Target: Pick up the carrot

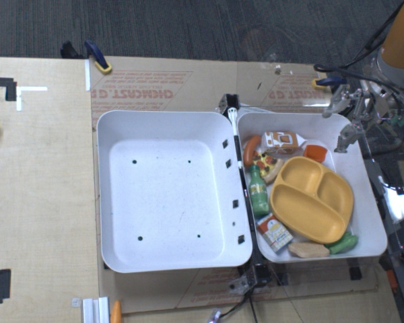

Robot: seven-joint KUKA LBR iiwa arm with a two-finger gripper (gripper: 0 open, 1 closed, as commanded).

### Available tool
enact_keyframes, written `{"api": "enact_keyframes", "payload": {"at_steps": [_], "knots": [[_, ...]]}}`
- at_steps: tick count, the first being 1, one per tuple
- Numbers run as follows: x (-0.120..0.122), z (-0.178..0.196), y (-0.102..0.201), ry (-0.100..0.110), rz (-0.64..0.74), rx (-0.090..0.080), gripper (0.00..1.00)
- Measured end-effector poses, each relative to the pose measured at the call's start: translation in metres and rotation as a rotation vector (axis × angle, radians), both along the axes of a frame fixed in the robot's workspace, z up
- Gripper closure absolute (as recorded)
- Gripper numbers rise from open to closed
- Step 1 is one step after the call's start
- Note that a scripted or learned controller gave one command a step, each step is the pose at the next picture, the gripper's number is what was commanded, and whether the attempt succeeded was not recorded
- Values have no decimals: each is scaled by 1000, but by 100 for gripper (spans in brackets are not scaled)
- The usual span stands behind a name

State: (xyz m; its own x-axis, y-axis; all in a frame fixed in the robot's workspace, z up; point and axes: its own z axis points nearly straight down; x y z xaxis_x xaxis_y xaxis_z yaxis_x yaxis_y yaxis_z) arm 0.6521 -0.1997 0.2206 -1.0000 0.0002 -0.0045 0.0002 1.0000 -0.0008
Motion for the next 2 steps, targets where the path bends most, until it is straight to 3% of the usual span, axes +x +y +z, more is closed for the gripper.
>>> {"api": "enact_keyframes", "payload": {"at_steps": [1, 2], "knots": [[-42, -110, -17, -7, 32, -3, 0], [-37, -113, -25, -28, 312, -16, 0]]}}
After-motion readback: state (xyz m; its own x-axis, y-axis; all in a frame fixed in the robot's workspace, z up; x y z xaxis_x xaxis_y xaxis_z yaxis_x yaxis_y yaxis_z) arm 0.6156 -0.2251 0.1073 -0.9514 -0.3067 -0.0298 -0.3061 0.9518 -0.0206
